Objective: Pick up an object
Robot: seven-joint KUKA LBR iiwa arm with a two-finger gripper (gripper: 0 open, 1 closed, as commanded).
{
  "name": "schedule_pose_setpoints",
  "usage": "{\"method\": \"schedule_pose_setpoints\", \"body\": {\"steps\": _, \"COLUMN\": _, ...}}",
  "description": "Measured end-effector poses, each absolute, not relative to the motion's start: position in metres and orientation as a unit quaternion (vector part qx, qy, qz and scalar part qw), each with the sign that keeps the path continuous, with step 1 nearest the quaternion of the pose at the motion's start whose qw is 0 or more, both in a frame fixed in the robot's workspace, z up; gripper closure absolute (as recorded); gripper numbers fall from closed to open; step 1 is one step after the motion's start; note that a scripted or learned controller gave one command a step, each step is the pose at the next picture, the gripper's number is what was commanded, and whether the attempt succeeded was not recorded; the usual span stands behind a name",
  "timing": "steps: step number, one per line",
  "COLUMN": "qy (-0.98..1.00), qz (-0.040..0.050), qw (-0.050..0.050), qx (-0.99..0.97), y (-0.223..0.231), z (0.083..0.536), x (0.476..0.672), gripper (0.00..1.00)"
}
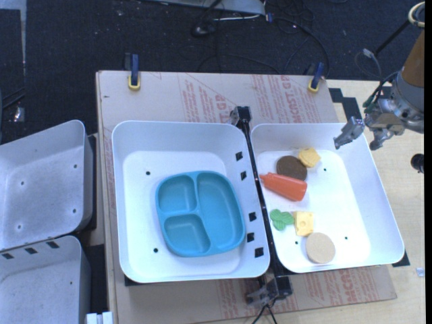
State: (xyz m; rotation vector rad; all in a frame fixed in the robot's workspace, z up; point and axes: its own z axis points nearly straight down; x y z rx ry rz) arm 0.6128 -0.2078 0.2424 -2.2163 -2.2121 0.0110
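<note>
Gripper [362, 133] hovering over right bin's [378, 201] upper right rim, fingers spread apart, gripping nothing. Orange carrot [284, 186] lying mid-bin beside brown disc [291, 167]. Blue tray [200, 212] sitting in left bin [135, 181].

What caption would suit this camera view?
Gripper open above right bin of toy food; blue tray in left bin.

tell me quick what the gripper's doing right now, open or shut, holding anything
Gripper: open, holding nothing, over the far right corner of the right bin, apart from the toy food in it.
</note>
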Motion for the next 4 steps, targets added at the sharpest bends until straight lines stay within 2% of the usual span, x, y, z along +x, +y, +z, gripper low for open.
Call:
{"method": "schedule_pose_setpoints", "body": {"steps": 1, "qy": -0.708, "qz": 0.0000, "qw": -0.001, "qx": -0.707, "y": -0.207, "z": 0.251, "x": 0.616, "gripper": 0.00}}
{"method": "schedule_pose_setpoints", "body": {"steps": 2, "qy": -0.707, "qz": 0.0015, "qw": 0.002, "qx": -0.708, "y": -0.209, "z": 0.199, "x": 0.605, "gripper": 0.00}}
{"method": "schedule_pose_setpoints", "body": {"steps": 4, "qy": -0.707, "qz": 0.0011, "qw": 0.002, "qx": -0.707, "y": -0.217, "z": 0.089, "x": 0.606, "gripper": 0.00}}
